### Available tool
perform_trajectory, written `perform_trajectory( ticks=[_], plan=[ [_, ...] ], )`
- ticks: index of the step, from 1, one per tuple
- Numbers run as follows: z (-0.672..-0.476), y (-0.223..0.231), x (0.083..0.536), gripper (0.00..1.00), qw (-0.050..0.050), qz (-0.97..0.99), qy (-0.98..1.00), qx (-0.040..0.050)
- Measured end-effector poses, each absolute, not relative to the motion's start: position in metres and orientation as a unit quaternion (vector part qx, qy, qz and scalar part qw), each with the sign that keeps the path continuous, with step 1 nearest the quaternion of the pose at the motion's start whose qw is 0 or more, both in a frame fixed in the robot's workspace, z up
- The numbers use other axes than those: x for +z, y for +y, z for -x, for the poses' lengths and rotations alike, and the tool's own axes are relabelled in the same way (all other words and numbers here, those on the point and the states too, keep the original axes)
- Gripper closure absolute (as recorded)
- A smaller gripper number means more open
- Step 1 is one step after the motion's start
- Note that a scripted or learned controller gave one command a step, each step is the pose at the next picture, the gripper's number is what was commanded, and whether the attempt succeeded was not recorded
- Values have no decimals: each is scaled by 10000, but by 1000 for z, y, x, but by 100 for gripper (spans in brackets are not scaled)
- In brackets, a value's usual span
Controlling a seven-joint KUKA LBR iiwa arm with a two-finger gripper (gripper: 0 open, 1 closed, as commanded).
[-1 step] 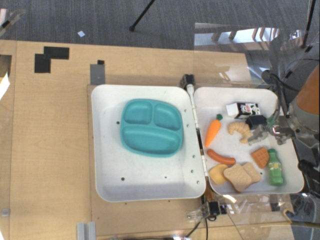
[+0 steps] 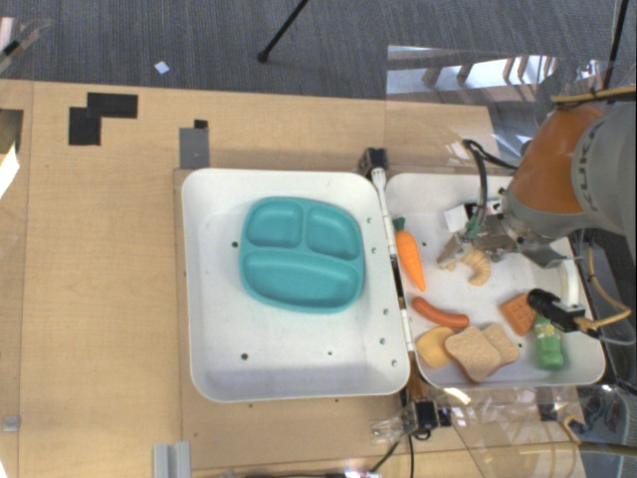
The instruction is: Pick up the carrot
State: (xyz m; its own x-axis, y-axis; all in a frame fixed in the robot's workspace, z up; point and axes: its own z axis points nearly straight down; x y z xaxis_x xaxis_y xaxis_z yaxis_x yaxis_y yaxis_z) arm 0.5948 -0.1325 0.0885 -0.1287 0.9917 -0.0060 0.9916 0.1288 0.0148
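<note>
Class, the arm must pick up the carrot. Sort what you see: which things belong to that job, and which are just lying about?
Belongs to the job:
carrot
gripper

Just lying about:
teal plate
sausage
croissant
bread slices
green bottle

A pale wooden counter spreads beneath, marked with black square patches near its far edge. Beyond lies grey ribbed carpet floor, crossed by a thin dark rod. Light is bright and even.

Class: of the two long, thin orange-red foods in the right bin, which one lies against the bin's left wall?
The orange carrot with a green top; the red sausage lies lower, toward the bin's middle.
</note>
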Motion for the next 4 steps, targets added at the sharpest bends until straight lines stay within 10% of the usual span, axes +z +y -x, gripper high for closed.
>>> perform_trajectory(
  ticks=[1, 2, 3, 4],
  plan=[
    [-558, 14, 190, 0, 24, -7184, 6955, 89],
    [-581, -47, 185, 0, 27, -7951, 6065, 19],
    [-566, -84, 88, 0, 33, -8166, 5771, 47],
    [-570, -82, 101, 100, 63, -8145, 5800, 82]
  ],
)
